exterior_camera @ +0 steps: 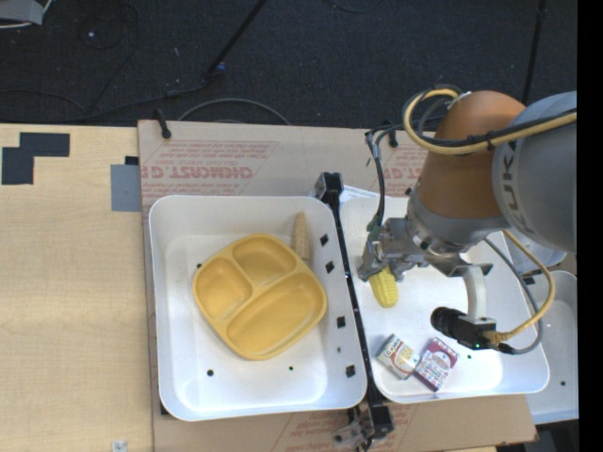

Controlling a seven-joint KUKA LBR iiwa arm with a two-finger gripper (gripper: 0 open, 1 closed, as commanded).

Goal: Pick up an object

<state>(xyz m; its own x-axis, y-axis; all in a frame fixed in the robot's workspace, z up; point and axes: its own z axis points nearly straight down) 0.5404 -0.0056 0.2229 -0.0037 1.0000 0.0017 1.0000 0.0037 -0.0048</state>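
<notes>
Camera view gives us the arm [490, 168] bent low over the right-hand bin [528, 370], with the gripper [382, 264] sitting right at the top end of a yellow corn cob [384, 290]. We take the cob as our landmark. It lies on the bin floor hard by the divider between the two bins, its long axis running roughly away from the camera. The gripper's fingers are tucked under the wrist hardware, so we cannot tell whether they are parted or closed, nor whether they touch the cob at all.

We judge the cob to be a light toy piece, probably hollow plastic, stiff enough to take a firm pinch. Its bumpy, rounded sides could roll or slip out of flat pads, so we would take hold across the middle of its width, not at a tapered tip.

Below and to the right of the cob lie two small packets, one pale [398, 355] and one pinkish [435, 363], touching or nearly touching each other and apart from the cob. A black cylindrical part on a cable [462, 328] hangs to the right of the cob. The divider wall just left of the cob leaves little room for a finger on that side. Farther left of the cob, in the other bin [179, 384], rest a yellow sectioned plate [260, 296] and a tan stick-like item [301, 236] at the plate's upper edge.
</notes>
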